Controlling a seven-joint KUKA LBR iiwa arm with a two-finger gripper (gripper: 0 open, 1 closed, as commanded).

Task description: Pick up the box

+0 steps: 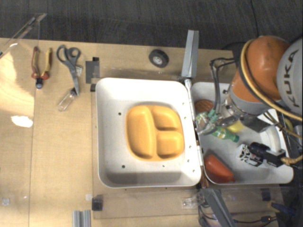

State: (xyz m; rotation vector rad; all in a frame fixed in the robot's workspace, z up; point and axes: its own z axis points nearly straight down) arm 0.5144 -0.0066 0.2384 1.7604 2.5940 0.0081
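Gripper (214,118): low in right bin (284,176), just right of yellow tray (155,130); grip state cannot be told | box: no item there identifiable as one | arm overhead hides contents, likely mid-descent.

Yellow tray (154,131) in left bin (109,126); arm (265,74) over cluttered right bin (279,174).

wooden bench (57,174) against dark grey carpet (118,8).
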